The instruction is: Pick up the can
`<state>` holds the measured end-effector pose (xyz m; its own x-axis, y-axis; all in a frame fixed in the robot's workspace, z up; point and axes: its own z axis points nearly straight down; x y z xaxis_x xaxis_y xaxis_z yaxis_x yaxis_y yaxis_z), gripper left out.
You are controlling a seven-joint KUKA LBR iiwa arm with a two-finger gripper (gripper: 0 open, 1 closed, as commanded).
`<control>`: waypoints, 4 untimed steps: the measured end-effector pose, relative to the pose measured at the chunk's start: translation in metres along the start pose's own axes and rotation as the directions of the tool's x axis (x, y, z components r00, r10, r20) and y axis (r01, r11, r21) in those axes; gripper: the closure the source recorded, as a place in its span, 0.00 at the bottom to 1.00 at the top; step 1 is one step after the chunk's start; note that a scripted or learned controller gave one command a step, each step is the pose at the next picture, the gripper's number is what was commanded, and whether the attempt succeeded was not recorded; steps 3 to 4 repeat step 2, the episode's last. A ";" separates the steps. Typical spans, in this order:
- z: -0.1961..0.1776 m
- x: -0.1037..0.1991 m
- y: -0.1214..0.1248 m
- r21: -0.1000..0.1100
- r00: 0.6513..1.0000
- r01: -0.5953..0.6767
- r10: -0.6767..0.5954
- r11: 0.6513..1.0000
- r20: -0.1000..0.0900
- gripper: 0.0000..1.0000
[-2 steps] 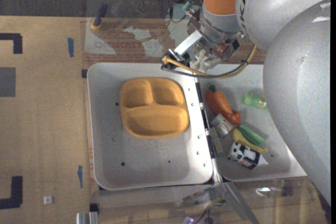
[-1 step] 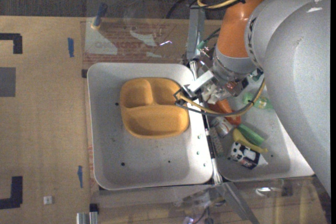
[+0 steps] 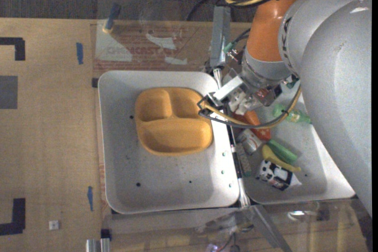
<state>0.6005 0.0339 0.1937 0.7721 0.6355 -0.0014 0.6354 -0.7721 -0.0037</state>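
On the wooden surface [image 3: 53, 144], the right bin [image 3: 331, 183] holds a black-and-white carton [image 3: 274, 174], a yellow-green item [image 3: 280, 153] and a can [image 3: 248, 142]. The gripper [image 3: 231, 100] hangs above the can; its state I cannot tell. Left bin [image 3: 118, 180] holds a yellow tray [image 3: 171, 121].

Yellow-orange divided tray [image 3: 172, 121], white bin [image 3: 118, 144]

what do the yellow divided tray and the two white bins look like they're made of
The yellow divided tray looks like moulded plastic with a matte finish: one even colour, soft rounded rims and dividers, no sharp glints. The left bin and right bin look like thin formed plastic, smooth and slightly satin, with rounded corners and a raised lip; painted metal cannot be ruled out from this view.
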 end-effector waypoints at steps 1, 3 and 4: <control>-0.018 0.048 0.017 -0.003 0.980 -0.197 0.197 0.980 -0.002 1.00; -0.024 0.050 0.020 -0.002 0.962 -0.271 0.271 0.962 -0.003 1.00; -0.024 0.050 0.020 -0.002 0.962 -0.271 0.271 0.962 -0.003 1.00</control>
